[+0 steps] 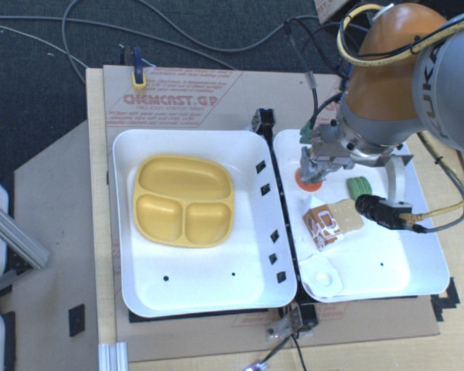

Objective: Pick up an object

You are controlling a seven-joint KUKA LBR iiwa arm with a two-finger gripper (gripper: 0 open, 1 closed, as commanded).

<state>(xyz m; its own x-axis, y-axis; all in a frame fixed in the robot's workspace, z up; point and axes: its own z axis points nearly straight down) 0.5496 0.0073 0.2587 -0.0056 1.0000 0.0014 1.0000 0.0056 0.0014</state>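
Two white bins, four loose things, one gripper low in the right bin.
We count one yellow tray (184, 199) in the left bin (131, 284); the right bin (387, 273) holds an orange object (308, 179) directly under the gripper (315, 166), a green piece (359, 185) right of it, and a brown packet (332, 222) below. We cannot tell how the jaws stand.

On the worktop (178, 91), the left bin (131, 269) holds a divided tray (184, 199). At 3 o'clock, the right bin (387, 277) holds a box (332, 224).
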